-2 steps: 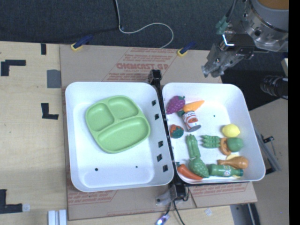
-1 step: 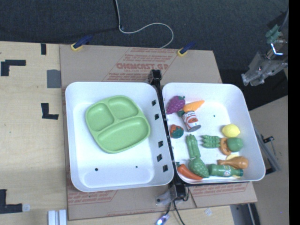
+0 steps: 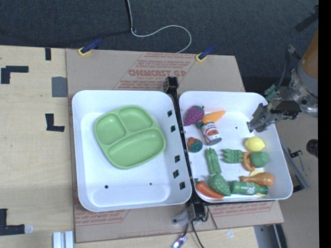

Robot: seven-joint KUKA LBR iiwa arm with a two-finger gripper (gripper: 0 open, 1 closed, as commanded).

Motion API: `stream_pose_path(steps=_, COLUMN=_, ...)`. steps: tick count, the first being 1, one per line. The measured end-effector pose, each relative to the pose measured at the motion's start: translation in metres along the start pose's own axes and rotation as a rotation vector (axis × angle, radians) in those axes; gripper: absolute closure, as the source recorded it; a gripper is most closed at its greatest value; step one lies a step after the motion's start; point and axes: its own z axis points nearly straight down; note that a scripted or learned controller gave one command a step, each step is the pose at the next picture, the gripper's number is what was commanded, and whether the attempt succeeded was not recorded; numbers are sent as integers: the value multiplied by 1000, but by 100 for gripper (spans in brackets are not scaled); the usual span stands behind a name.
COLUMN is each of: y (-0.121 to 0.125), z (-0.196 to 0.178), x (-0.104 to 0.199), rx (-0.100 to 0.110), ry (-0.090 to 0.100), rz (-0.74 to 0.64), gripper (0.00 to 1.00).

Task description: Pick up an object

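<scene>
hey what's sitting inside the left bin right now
A green divided plate lies in the left bin, its three compartments bare. Whatever is beneath the plate is covered.

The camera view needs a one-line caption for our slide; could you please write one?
Gripper poised above the right bin of toy food, near a lemon; a green divided plate lies in the left bin.

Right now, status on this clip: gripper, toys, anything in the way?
Gripper over right bin's upper right, nothing between its fingers. Lemon just below it, not picked. Toy food crowds lower right; green plate alone in left bin.
</scene>
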Motion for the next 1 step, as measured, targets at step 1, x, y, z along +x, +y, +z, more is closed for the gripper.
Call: stream_pose_path(steps=1, y=2, z=4, x=-36, rx=-15, ry=-1, rz=-3, gripper=100)
